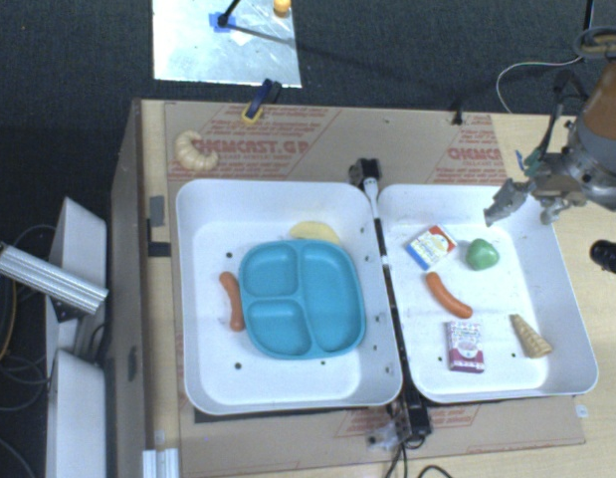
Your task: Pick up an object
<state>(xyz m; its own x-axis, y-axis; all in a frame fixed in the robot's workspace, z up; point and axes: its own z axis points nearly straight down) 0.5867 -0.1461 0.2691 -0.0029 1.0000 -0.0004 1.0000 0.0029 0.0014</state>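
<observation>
The right bin point(571, 297) holds a green ball point(482, 255), a small white, red and blue box point(430, 246), an orange sausage point(448, 295), a red packet point(465, 347) and a tan cone point(530, 336). My gripper point(524, 207) hangs over the bin's back right corner, up and to the right of the green ball. It is open, its fingers spread apart with nothing between them.
The left bin point(203, 267) carries a blue divided plate point(301, 298), a second orange sausage point(231, 300) and a pale yellow piece point(314, 231) behind the plate. A black divider rail point(380, 257) runs between the bins. Cables point(546, 68) trail behind the arm.
</observation>
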